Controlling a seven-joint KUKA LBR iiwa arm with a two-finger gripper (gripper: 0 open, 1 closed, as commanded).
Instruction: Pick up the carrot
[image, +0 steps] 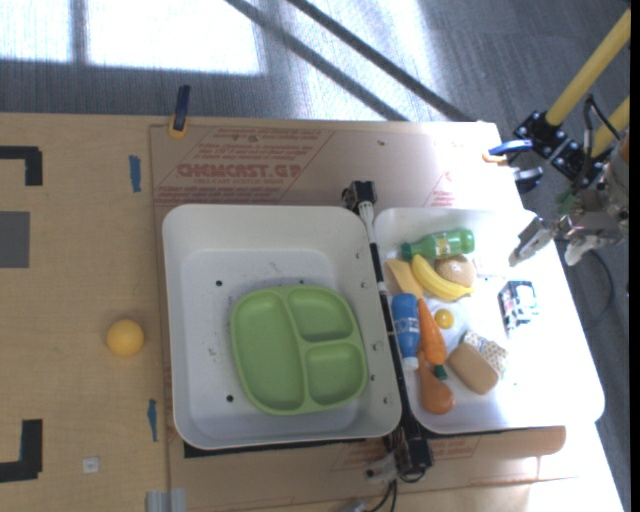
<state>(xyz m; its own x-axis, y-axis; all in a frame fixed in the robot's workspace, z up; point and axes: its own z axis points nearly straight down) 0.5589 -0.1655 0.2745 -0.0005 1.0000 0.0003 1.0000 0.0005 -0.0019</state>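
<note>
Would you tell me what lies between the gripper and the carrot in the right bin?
In the camera view, a small black-and-white packet lies between the gripper and the carrot.

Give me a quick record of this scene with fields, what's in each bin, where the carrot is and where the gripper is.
left bin: green divided tray
right bin: carrot, banana, green bottle, blue bottle, bread roll, small dark packet
carrot: lying beside the blue bottle, near the bins' shared edge
gripper: above the right bin's far right rim, apart from the carrot
outside bins: yellow ball on the bench
</note>
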